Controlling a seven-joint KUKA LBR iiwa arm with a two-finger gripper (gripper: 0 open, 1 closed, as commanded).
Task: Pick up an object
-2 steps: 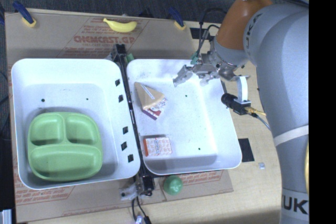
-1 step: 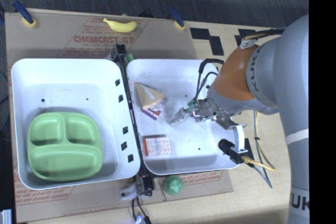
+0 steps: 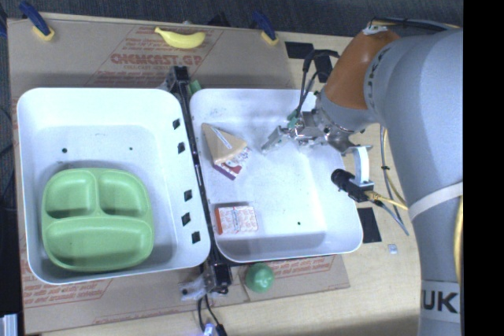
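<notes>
The gripper hangs open, holding nothing, centre-right of frame; just left lies a wedge-shaped packet, probably light and stiff, best pinched across its flat sides

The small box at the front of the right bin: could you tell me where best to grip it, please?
Probably from straight above, pinching the small box across its shorter width. It lies flat on the right bin floor, apart from the front wall, so both long edges look reachable.
</notes>
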